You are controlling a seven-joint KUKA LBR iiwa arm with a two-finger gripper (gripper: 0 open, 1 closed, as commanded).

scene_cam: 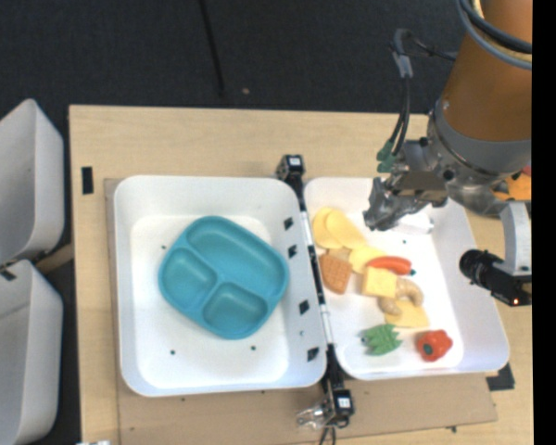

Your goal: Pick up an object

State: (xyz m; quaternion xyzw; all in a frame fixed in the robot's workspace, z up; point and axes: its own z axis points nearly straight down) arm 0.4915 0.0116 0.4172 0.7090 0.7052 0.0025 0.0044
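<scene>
glossy plastic toy food in right bin; jaws state unclear.

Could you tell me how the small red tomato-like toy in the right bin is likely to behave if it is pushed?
The red toy looks rounded, so it may roll rather than slide. It seems small and probably light. It lies near the bin's front wall, which would likely stop it.

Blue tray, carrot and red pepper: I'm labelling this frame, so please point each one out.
blue tray (224,276), camera view, its middle ridge.
carrot (388,265), camera view, middle of its orange body.
red pepper (434,344), camera view, its rounded top.
</scene>
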